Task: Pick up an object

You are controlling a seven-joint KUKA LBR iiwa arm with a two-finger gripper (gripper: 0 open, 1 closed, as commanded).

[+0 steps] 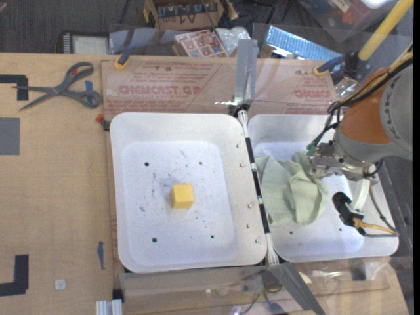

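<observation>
- Cloth [289, 192], pale green and crumpled, lies in the right bin [315, 247]. It sits in that bin's left half, bunched up against the wall shared with the left bin [131, 136].
- End effector [319, 165] hangs low at the cloth's upper right edge. The arm enters from the view's right, with its orange band just above.
- Whether it is open, closed or pinching fabric cannot be told; the wrist body hides the tip from this angle.
- Contact is also unclear. The tip overlaps the cloth's edge in the view, but it could be touching or just above.
- Key relation: most of the cloth lies to the view's left of the tip and a little toward the near side. The tip is on the fringe, not over the thick middle.
- Long axis: none is clear. The heap is lumpy, with folds running roughly from the far left to the near right.
- Judgement: a descent here would likely catch only a thin fold. A small shift to the view's left should meet more fabric.
- Other candidate: a yellow cube [183, 196] sits alone near the middle of the left bin, well apart from the tip across the divider.
- Scissors [65, 87] lie on the desk [46, 195], far left and outside both bins.
</observation>
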